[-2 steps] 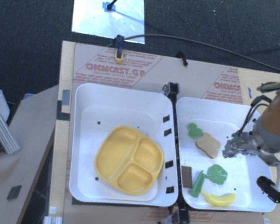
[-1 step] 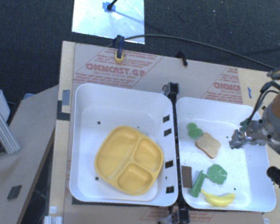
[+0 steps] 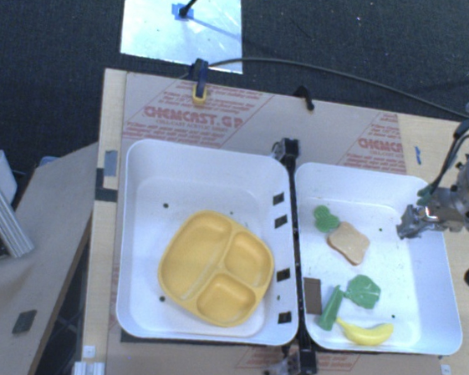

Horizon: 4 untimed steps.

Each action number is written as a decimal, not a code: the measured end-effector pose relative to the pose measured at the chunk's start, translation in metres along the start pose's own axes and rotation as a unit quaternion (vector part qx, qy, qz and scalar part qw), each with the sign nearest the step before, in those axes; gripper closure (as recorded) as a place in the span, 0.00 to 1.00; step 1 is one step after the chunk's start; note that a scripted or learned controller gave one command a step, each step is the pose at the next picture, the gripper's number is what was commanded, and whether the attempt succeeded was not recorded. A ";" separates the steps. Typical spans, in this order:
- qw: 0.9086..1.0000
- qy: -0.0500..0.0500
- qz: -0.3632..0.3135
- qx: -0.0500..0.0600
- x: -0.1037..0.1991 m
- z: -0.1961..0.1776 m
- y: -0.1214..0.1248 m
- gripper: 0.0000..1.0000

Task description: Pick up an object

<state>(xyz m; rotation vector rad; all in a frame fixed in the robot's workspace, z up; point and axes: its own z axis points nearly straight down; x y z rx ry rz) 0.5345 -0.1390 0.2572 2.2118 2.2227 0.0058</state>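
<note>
Here the end effector [image 3: 409,224] hangs over the right bin's [image 3: 442,282] upper right part, its state impossible to tell. Inside this bin lie a bread slice [image 3: 348,242], green toys [image 3: 363,290] and a banana [image 3: 363,332]; the left bin [image 3: 143,214] holds 1 yellow divided plate [image 3: 216,267].

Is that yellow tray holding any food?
Empty. The tray lies in the left bin, and all three compartments show bare yellow.
</note>
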 end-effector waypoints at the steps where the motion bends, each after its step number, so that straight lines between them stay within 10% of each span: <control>1: 1.000 0.001 -0.002 0.002 0.048 -0.002 0.007 1.00; 4: 1.000 0.002 -0.003 0.002 0.221 0.009 0.002 1.00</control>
